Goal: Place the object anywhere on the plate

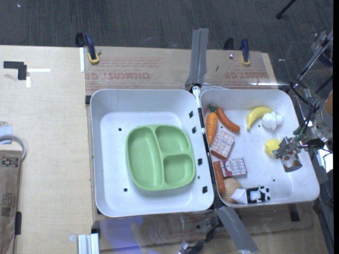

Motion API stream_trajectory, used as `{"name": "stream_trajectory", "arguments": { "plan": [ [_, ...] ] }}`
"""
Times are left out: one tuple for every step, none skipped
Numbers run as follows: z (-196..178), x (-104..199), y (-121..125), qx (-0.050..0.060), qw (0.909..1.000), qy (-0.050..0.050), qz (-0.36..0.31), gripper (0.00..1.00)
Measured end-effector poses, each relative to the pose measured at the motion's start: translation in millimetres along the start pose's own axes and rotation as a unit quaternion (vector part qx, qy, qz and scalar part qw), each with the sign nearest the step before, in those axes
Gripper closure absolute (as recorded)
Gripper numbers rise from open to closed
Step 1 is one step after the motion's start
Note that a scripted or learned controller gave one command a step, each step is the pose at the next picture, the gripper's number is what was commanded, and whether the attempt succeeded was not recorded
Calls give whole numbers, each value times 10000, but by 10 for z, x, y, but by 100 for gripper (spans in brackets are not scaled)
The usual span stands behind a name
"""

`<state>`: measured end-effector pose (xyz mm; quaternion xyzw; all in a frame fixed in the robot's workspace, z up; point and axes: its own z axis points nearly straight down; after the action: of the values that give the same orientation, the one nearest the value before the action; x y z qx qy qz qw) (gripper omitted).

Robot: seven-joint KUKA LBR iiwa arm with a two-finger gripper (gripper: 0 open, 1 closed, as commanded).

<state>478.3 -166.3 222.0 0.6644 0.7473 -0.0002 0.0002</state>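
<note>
Poised low in the right-hand shallow white bin [254, 155], just beside the small rounded yellow toy [271, 147], probably the thing to fetch. Cannot tell whether the grey two-finger gripper [288, 155] is clenched, released or carrying anything. Could close on air, or knock the yellow toy toward the lumpy white piece [271, 120]. Could also drop short of the green three-compartment plastic plate [159, 157] in the left-hand white bin [98, 142], well apart across both rims.
</note>
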Motion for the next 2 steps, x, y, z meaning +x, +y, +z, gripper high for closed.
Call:
{"name": "stream_trajectory", "arguments": {
  "plan": [
    [80, 1077, 128, 5, 9954, -1, -959, 100],
    [110, 1901, 897, 17, 9887, 0, -1502, 100]
  ]
}}
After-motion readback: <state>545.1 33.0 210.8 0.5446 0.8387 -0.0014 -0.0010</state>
